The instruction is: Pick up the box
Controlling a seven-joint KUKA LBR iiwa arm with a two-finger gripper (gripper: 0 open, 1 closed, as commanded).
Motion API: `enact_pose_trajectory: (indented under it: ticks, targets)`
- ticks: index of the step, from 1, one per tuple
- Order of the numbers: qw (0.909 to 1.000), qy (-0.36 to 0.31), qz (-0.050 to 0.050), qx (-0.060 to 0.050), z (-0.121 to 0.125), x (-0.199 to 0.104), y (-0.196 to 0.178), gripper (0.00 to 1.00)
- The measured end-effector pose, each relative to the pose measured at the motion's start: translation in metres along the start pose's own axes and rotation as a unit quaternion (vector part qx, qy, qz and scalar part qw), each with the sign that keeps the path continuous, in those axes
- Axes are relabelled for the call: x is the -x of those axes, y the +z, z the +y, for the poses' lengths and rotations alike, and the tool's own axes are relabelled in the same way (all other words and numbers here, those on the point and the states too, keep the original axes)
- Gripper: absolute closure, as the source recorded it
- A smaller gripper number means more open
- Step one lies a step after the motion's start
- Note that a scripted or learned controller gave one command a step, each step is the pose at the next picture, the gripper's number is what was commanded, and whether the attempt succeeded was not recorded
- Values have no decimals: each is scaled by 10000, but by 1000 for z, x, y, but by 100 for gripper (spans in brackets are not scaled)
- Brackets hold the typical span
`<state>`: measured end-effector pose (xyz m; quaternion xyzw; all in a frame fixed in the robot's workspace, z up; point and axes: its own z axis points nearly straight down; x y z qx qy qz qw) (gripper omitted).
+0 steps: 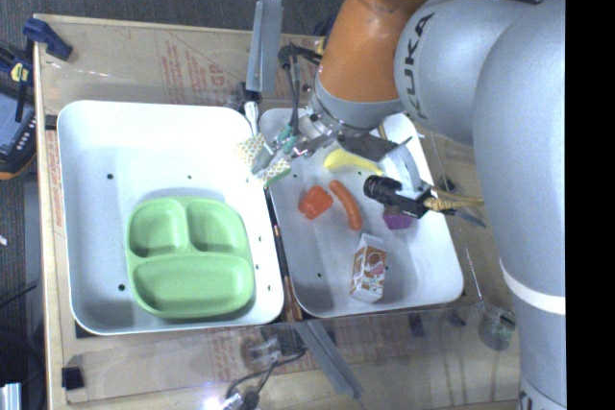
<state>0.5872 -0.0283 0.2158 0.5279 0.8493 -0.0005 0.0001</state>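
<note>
The box (370,272), a small brown and white carton, lies near the front of the right bin (437,278). My gripper (269,156) hangs over the back left corner of that bin, right at the rim shared with the left bin. It is well behind and to the left of the box, with other items lying between them. I see nothing held in it.
In the right bin lie a red-orange piece (314,202), an orange sausage-shaped toy (347,205), a yellow banana (348,163) and a purple item (397,220). The left bin (96,149) holds a green divided tray (190,256). The grey arm covers the bin's back right.
</note>
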Motion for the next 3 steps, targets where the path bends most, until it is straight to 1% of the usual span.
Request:
enact_pose_trajectory:
  ticks: [1, 2, 3]
  targets:
    - [9996, 269, 8, -14, 29, -57, 7, 100]
    - [9959, 906, 10, -25, 15, -93, -16, 100]
    - [9888, 1493, 9, -31, -3, -93, -6, 100]
